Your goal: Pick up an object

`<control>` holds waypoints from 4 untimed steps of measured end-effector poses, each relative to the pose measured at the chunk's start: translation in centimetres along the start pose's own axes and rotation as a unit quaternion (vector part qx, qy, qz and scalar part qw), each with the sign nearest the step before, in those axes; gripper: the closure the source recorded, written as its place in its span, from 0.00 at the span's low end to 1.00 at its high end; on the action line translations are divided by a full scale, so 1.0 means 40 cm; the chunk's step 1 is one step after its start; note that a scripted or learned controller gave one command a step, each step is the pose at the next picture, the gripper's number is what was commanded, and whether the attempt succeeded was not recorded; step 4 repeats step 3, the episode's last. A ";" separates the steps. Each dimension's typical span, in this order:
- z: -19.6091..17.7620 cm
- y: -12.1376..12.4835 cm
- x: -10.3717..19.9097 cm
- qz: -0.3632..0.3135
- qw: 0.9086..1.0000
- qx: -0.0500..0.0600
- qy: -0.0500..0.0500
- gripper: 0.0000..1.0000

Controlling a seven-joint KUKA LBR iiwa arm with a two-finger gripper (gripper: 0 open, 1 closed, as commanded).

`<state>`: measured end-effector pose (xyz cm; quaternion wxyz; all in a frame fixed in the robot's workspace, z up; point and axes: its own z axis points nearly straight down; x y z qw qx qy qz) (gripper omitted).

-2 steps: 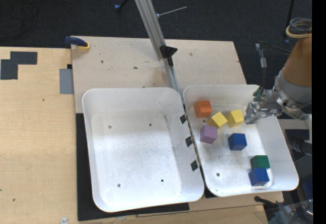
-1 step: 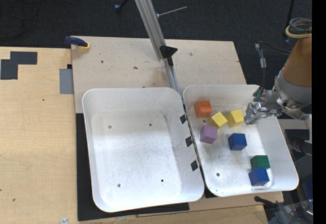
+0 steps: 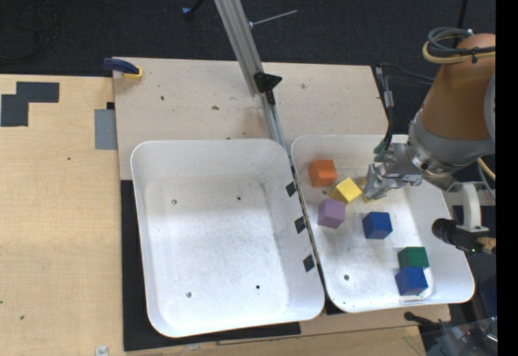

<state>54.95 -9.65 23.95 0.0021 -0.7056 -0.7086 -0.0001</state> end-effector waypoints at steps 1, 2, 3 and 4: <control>-0.009 0.008 0.107 0.001 1.000 0.000 -0.001 1.00; -0.020 0.004 0.241 0.000 1.000 0.000 0.000 1.00; 0.018 0.002 0.380 0.000 1.000 0.002 -0.001 1.00; 0.018 0.002 0.380 0.000 1.000 0.002 -0.001 1.00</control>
